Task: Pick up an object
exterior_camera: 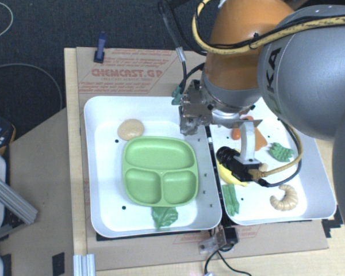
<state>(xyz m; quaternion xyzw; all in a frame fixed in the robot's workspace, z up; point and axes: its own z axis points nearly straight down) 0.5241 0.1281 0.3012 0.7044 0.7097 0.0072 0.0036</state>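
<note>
Hanging just past the top right corner of the green plate (160, 170), the gripper (190, 122) sits over the edge where the left bin (103, 171) meets the right bin (311, 177). I cannot tell if its jaws are spread or pressed together. I see nothing lifted up, so the job looks barely begun. The things to pick all lie flat. A round tan bun (130, 129) is just above the plate's top left, and a green leaf (164, 215) is just below the plate. To the plate's right are a yellow banana (230, 175), a green pea pod (230, 199) and a curly tan roll (286, 196). A grab and a lift are left to do.
</note>
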